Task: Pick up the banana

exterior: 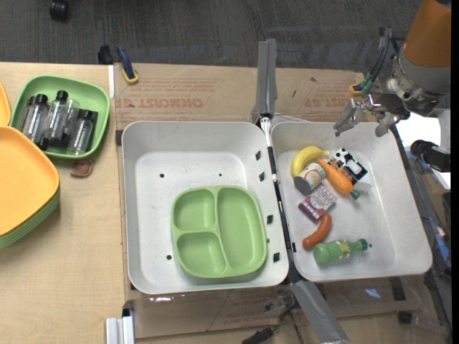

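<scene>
The green bottle (338, 250) and sausage (318, 231) are lying nearest in the right bin (409, 213). Beyond them the banana (306, 158) is sitting at the top of the clutter, touching a small can (311, 179), its long axis curving from lower left up toward the right. The gripper (366, 118) is hovering open above the far rim, holding nothing; it should probably be descending across the banana's width, clear of the carrot (338, 178).

Robot lab: bench bins (143, 192), arm (430, 34).

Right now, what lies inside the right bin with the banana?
Beside the banana: a small can, carrot, purple packet, sausage, green bottle. Anything beneath them is covered.
</scene>
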Controlling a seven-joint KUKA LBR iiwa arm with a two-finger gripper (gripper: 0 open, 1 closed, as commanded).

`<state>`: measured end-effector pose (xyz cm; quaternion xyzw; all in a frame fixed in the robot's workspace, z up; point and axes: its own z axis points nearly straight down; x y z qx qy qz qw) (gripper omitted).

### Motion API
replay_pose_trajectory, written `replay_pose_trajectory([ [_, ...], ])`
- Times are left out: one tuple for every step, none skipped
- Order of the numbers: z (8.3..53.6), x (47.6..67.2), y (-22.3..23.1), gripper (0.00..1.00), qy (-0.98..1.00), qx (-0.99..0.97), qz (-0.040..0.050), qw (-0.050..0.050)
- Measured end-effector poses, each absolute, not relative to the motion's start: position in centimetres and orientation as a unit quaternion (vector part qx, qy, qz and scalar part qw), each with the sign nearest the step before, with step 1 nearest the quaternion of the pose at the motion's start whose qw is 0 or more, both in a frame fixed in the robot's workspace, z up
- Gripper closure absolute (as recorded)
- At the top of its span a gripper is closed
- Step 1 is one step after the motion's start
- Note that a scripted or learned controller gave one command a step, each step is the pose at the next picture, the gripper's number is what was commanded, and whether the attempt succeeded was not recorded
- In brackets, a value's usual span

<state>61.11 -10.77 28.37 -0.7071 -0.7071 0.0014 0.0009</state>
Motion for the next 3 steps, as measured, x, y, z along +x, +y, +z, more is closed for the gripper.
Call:
replay_pose_trajectory([
  [12.9, 61.0, -10.9, 0.00, -0.762, -0.648, 0.0000, 0.000],
  [9.3, 65.5, -10.0, 0.00, -0.762, -0.647, -0.0002, -0.001],
  [9.9, 65.0, -10.4, 1.00, -0.760, -0.650, 0.0055, 0.006],
])
